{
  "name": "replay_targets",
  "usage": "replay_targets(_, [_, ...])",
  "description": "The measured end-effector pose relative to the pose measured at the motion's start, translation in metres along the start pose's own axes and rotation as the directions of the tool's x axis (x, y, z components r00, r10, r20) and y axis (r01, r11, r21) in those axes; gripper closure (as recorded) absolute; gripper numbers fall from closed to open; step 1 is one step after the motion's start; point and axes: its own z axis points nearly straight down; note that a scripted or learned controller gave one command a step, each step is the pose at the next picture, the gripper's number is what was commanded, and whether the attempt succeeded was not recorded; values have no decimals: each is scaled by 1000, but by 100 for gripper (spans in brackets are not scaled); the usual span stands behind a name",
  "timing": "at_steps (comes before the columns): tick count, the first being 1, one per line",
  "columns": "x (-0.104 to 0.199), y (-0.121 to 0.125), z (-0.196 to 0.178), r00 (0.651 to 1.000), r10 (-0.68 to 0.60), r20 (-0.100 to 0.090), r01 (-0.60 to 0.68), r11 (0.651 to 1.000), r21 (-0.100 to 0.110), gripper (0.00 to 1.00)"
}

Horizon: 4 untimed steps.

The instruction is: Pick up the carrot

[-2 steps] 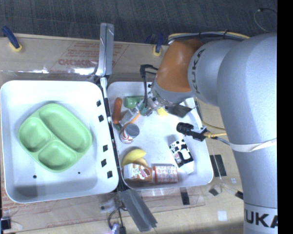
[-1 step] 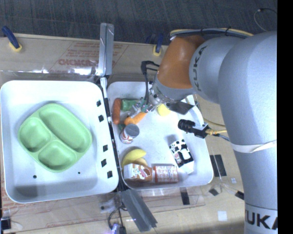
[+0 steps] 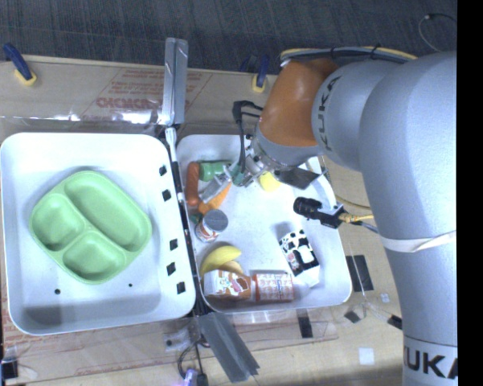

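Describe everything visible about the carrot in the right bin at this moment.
The carrot is a small orange piece, smooth and likely a plastic toy, lying tilted in the upper left part of the right bin, near the divider wall. Its lower end reaches toward the small can; a reddish sausage-like item lies just to its left and a green item just above. The gripper sits close beside its upper end; whether it touches or grips the carrot cannot be told.
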Motion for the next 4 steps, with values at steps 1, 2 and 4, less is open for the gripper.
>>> replay_targets(1, [0, 1, -11, 1000, -4, 2, 4, 1000, -1, 100])
replay_targets(2, [0, 1, -11, 1000, -4, 2, 4, 1000, -1, 0])
replay_targets(4, [38, -31, -79, 949, -315, -11, 316, 949, 14, 0])
